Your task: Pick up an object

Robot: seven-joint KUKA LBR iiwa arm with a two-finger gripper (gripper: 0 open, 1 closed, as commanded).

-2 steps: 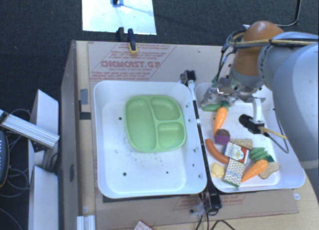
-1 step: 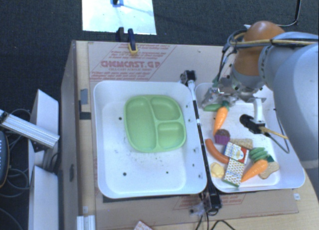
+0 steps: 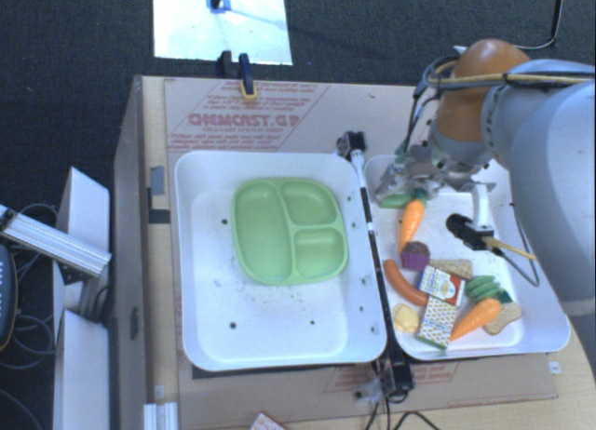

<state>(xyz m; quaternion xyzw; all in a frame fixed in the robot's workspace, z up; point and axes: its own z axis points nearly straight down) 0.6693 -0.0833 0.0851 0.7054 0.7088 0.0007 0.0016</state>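
My gripper (image 3: 404,186) hangs low over the far left corner of the right bin (image 3: 549,330), with the grey arm and its orange band coming in from the right. Just under it lies an orange carrot (image 3: 411,219), whose green top reaches up to the gripper. Whether anything is held is hidden by the gripper body. Further toward the front lie a purple piece (image 3: 415,255), a reddish sausage (image 3: 405,281), a red and white carton (image 3: 440,285), a green carton (image 3: 436,323), a green vegetable (image 3: 481,287) and a second carrot (image 3: 475,316).
The left bin (image 3: 209,326) holds a green divided plate (image 3: 287,231). A black divider strip (image 3: 371,233) runs between the two bins. A tan biscuit (image 3: 507,318) and a yellow piece (image 3: 405,316) lie near the right bin's front wall.
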